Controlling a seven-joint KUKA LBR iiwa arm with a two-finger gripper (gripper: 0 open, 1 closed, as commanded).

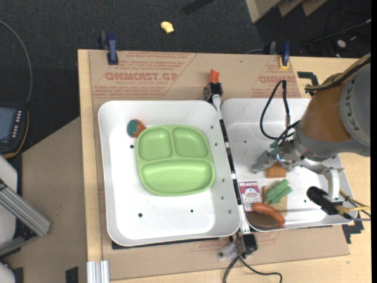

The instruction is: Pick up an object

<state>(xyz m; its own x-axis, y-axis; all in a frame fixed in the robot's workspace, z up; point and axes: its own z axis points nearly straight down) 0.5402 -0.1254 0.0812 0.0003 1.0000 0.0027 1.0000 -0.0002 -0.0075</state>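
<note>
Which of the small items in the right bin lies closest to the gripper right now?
The small orange block, directly under the gripper. The green piece, the pink-labelled packet and the red-brown sausage all lie farther toward the bin's front edge.

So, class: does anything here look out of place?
Yes. A small yellow scrap lies on the dark floor beyond the bench, away from both bins. Also, a small ball sits beside the green tray, not in it.
</note>
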